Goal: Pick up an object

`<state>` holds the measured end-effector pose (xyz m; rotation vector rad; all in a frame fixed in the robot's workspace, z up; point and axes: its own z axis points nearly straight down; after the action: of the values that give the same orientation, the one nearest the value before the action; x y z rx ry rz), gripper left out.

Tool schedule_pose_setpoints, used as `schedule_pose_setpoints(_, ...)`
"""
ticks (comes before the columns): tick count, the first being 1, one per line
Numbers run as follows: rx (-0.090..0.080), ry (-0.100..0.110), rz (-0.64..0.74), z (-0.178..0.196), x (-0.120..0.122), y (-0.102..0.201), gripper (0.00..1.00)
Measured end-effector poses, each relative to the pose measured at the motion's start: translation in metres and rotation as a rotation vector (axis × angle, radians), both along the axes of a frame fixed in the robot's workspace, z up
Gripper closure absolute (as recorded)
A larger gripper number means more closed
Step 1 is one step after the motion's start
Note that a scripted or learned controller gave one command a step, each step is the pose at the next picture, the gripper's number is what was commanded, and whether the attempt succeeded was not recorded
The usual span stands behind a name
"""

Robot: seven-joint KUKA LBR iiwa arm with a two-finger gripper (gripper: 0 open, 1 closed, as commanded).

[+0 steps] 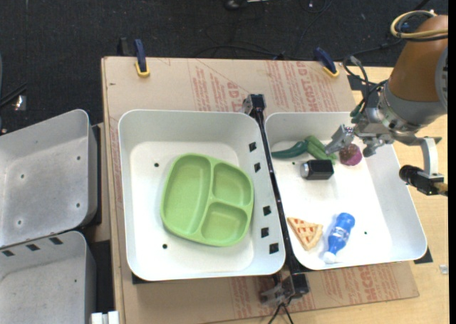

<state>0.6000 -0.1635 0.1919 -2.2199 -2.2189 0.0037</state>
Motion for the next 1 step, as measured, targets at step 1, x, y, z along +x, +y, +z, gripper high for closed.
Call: schedule_pose_setpoints(1,0.0,-0.001,0.0,-0.0435,0.0012,-0.003,0.0)
